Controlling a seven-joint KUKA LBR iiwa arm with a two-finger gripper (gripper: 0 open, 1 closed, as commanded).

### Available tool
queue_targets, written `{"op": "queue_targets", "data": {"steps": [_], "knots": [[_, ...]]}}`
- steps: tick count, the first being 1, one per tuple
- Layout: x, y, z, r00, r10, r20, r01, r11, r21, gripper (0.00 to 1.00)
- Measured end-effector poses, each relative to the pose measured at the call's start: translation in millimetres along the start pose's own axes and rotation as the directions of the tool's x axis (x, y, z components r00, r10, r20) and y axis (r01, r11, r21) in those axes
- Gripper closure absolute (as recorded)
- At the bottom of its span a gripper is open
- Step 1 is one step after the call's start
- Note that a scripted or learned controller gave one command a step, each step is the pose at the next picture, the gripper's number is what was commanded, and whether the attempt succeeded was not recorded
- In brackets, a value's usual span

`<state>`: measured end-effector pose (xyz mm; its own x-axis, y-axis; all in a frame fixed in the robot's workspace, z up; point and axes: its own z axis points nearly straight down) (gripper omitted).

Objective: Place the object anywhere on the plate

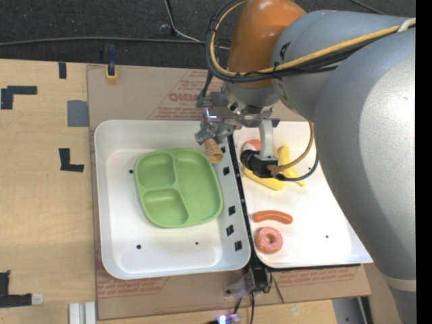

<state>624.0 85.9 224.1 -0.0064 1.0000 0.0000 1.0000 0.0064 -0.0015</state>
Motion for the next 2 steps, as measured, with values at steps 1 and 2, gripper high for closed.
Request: {"op": "queue_targets", "data": {"steps": [1,2], "knots": [[50.3,1.5,5.0,1.000,0.001,0.000,-0.001,1.000,0.000,1.00],[98.4,28.8,-5.3,1.000,0.001,-0.001,-0.001,1.000,-0.003,1.00]]}}
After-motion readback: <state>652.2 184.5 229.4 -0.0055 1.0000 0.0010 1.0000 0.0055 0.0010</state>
